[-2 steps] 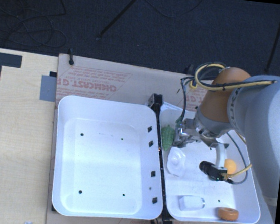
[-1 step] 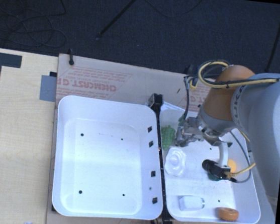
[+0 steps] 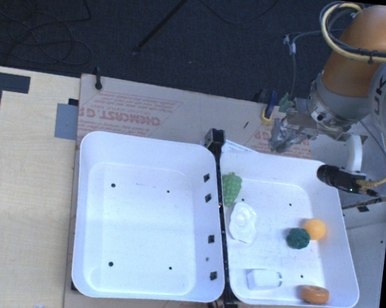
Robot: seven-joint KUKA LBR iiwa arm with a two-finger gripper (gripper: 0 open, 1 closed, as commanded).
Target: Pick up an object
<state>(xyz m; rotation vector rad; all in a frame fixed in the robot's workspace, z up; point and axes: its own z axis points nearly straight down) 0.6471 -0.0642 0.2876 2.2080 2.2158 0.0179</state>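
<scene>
**Gripper high above the far rim, nothing picked**

The arm (image 3: 365, 59) hangs over the back right corner of the bench, its gripper (image 3: 289, 137) above the far rim of the right bin (image 3: 346, 273) and well apart from everything inside. Whether it is released or clenched I cannot tell; it carries nothing that I can see. The left bin (image 3: 88, 269) offers no target, so the reach has to go down and toward the camera into the right bin.

Risks, as I judge them, by target size:

- White cloth (image 3: 242, 222): limp and flat, it may slip free or be missed against the white floor.
- Green leaf (image 3: 231, 187): it lies against the divider (image 3: 218, 209), so one side of the gripper could strike that wall.
- White block (image 3: 263, 279): low and pale, easy to overshoot.
- Orange ring (image 3: 314, 294): close to the near rim, little room to straddle.
- Teal ball (image 3: 298, 238) and orange ball (image 3: 315, 229): touching, so closing on one may knock the other, and either could roll away.
</scene>
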